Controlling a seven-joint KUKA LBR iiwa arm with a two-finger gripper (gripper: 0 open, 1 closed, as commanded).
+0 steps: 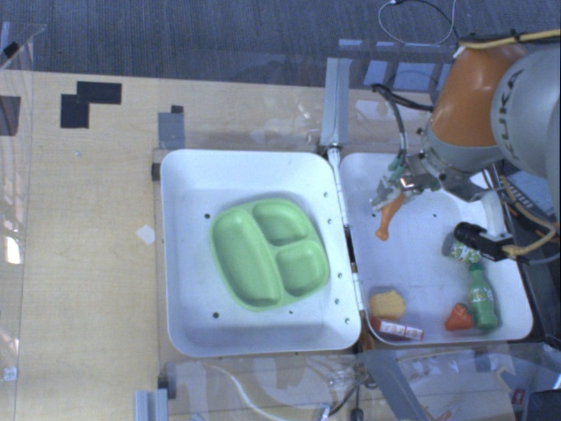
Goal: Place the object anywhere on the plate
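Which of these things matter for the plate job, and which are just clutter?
Job: green plate in the left bin; orange carrot-like piece hanging at the gripper.

Lying about, right bin: green bottle, yellow lump, red-and-white packet, small red piece.

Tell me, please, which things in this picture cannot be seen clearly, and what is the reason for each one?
- Gripper, camera view: small and partly under the arm's wrist; whether it grips the orange object below it is unclear.
- Green bottle: a black part of the arm covers its top.
- Yellow item and red-and-white packet: too small to identify.
- Green plate: fully visible.
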